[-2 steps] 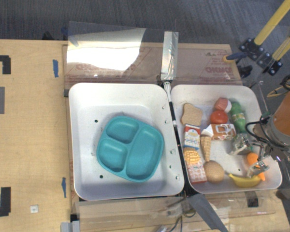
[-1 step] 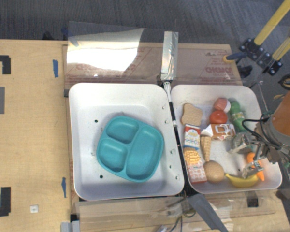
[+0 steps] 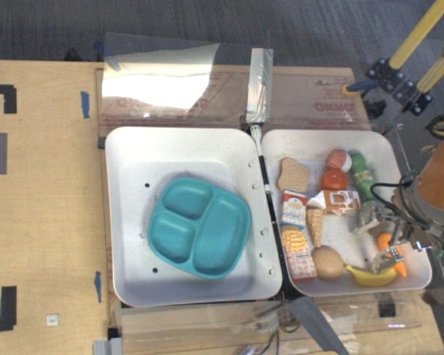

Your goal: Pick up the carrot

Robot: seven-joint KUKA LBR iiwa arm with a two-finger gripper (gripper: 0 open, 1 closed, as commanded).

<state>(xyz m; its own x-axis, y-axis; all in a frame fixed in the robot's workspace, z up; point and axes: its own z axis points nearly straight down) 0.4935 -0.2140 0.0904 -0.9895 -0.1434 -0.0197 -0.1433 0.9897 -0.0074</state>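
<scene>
Where the fingers (image 3: 388,242) sit over the carrot (image 3: 394,254), I cannot tell their opening or grip.

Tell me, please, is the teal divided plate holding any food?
Empty: the teal plate in the left bin shows three bare compartments.

On your surface (image 3: 44,220), two bins sit side by side. The left bin (image 3: 126,154) holds a divided plate (image 3: 200,228) near its middle. The right bin (image 3: 385,143) is crowded: a bread slice (image 3: 294,174) at its far left, cartons (image 3: 294,231) along its left wall, a potato (image 3: 328,262) and banana (image 3: 371,275) at its near edge, with the carrot (image 3: 399,266) and end effector (image 3: 388,248) in its near right corner.
</scene>
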